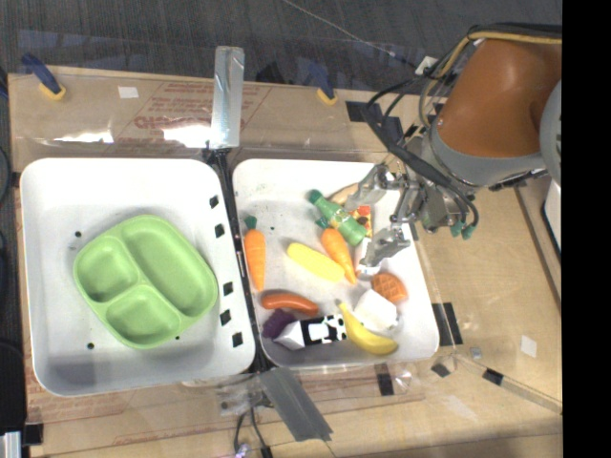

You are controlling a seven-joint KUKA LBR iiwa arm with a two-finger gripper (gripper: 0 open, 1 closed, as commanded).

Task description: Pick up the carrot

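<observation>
Looked like a robotics lab test cell, not a home: plywood table (pixel 535 284) with clear plastic sheeting taped down, two white bins (pixel 38 256) fixed side by side. Loose black cables (pixel 406 93) ran off the arm (pixel 496 93), grey carpet (pixel 286 8) behind, and the bin contents were toy plastic food (pixel 315 263).

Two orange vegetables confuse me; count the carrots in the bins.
2. One carrot lies along the right bin's left wall. The other carrot lies mid-bin beside the gripper. More could hide under the arm.
</observation>
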